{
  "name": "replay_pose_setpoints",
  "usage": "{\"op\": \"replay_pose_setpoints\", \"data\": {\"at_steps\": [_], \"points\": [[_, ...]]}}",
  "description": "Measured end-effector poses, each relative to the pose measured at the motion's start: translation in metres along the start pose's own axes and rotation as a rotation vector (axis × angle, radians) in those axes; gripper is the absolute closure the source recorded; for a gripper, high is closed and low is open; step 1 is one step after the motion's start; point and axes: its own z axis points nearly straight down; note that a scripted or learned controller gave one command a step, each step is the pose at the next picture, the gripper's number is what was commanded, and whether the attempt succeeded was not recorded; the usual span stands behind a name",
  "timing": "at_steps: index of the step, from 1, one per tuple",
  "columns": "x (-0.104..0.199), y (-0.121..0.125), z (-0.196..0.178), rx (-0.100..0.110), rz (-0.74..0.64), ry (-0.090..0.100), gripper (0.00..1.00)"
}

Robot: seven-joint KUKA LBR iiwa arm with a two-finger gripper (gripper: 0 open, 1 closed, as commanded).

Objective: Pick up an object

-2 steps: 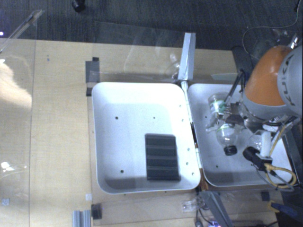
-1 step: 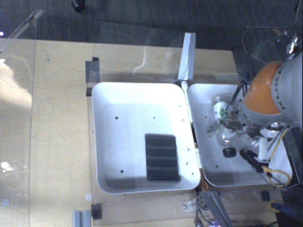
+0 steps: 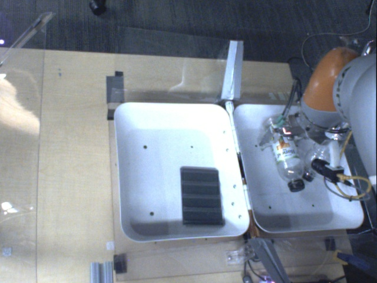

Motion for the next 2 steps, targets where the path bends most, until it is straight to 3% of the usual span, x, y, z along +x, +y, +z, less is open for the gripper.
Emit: {"op": "replay_pose_setpoints", "data": {"at_steps": [1, 2], "points": [[0.002, 0.001, -0.011, -0.002, -0.008, -0.001, 1.00], [0.065, 0.033, -0.099, -0.012, -0.041, -0.002, 1.00]]}}
